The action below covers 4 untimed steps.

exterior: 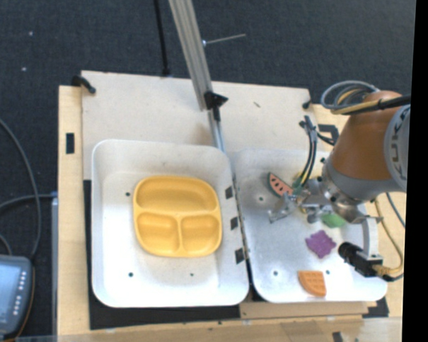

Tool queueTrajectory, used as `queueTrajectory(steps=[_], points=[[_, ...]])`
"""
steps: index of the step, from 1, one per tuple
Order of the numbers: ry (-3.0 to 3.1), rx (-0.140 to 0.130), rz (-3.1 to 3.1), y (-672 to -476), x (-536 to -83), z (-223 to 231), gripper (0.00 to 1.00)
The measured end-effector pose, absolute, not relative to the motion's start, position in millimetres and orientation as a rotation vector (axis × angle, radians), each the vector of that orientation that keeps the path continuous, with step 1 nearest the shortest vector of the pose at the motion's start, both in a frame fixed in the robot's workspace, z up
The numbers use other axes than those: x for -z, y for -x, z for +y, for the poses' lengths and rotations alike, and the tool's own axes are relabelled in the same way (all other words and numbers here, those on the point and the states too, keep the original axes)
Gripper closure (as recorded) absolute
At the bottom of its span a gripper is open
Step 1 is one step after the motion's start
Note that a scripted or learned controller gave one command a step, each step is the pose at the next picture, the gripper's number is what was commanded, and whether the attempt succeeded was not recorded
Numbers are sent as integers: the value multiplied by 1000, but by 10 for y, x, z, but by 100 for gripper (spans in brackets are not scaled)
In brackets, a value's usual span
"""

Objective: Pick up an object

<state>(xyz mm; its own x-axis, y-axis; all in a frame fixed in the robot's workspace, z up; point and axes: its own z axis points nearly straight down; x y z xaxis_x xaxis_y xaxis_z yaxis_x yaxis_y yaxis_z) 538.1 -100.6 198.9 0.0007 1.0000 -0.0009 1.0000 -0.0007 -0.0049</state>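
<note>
gripper (pixel 287 205) mid-right of frame, fingers spread, pinching nothing; watermelon slice (pixel 278 182), red with green rind, just above it.

Yellow divided tray (pixel 177 216) lies in left bin (pixel 115 162).

No text, label, brand, number or sign can be read anywhere on the bench, the bins or the arm; the small screen (pixel 3 292) at the lower left is too blurred to show any writing
</note>
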Motion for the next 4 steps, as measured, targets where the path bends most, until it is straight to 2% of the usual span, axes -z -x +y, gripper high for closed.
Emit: queueTrajectory(steps=[1,2,3,4], points=[[2220,-7,-2217,-5400,-1364,-990,0],[2224,-4,-2219,-5397,-989,-1004,0],[2232,5,-2215,-5417,-1119,-1005,100],[2223,7,-2229,-5530,-1705,-1030,100]])
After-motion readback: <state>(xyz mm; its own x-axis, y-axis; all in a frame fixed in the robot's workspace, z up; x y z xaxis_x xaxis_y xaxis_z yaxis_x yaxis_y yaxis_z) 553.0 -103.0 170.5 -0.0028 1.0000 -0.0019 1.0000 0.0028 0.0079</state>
